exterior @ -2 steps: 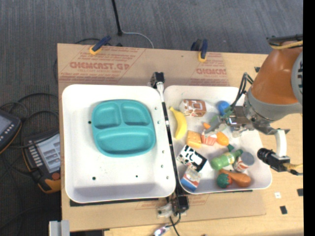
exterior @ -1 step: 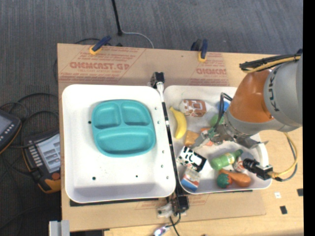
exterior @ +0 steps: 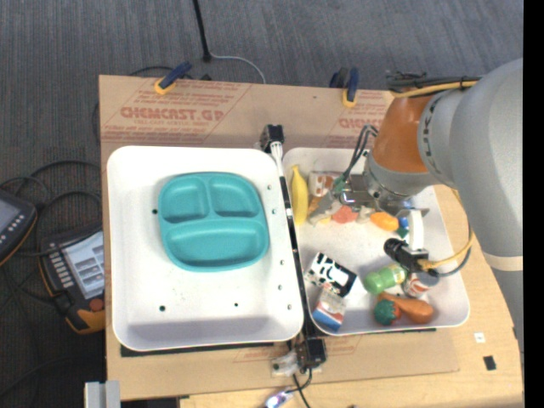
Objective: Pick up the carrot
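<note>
Presently, camera view: grey arm with orange band reaching from the right into the right white bin. Gripper low at the bin's far end, fingers obscured; cannot tell their state. Small orange carrot-shaped toy lying just beside it, on the bin floor. Teal compartment tray in the left bin. Pick-up apparently not yet accomplished.

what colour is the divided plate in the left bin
Teal, a plastic divided plate with three compartments, seen clearly in the camera view.
</note>
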You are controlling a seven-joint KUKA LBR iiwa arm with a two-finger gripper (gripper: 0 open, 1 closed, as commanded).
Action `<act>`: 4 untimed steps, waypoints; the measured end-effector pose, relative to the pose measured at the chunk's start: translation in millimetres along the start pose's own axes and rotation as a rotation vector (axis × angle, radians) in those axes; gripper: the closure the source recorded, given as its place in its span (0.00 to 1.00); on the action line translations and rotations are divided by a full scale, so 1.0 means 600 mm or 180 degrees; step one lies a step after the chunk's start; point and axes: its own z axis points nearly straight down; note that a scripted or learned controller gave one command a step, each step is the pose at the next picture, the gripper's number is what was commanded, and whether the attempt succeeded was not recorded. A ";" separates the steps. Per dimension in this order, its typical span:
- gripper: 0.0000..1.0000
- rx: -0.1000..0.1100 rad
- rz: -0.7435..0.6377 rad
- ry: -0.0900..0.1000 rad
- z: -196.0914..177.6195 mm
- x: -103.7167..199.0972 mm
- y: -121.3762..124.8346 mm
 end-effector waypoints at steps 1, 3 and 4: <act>0.00 0.0171 -0.0528 0.0079 0.007 -0.094 0.087; 0.00 -0.0030 -0.2125 -0.0024 0.000 -0.050 -0.030; 0.00 -0.0028 -0.2431 -0.0027 0.000 -0.046 -0.026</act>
